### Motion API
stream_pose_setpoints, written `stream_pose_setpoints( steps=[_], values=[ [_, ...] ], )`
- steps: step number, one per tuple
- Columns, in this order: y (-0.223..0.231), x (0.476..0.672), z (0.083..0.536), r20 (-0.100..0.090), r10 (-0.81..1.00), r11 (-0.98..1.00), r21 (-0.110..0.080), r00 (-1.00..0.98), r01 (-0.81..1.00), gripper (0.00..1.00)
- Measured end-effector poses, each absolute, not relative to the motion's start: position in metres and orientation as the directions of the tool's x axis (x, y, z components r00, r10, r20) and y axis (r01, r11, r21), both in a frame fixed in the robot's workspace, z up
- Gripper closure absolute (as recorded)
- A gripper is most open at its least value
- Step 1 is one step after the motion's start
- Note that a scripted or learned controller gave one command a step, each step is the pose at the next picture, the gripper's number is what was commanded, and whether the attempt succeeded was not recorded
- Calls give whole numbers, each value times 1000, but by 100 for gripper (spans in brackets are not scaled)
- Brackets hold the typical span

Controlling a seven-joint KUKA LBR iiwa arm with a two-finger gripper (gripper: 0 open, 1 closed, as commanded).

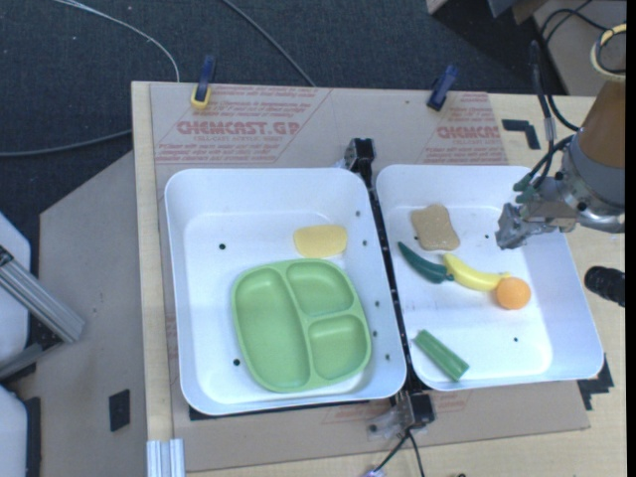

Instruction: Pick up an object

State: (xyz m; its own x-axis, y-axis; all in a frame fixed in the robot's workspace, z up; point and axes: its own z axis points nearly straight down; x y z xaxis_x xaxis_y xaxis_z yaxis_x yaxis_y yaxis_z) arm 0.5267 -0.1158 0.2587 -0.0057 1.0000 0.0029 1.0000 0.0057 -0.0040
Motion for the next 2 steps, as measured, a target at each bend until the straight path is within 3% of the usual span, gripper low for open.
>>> stream_pose_setpoints(
  steps=[1, 2],
  values=[
    [-62, 543, 261, 1, 1000, 3, 2, -3, 1000, 100],
    [-9, 559, 241, 2, 1000, 6, -3, -6, 1000, 100]
  ],
)
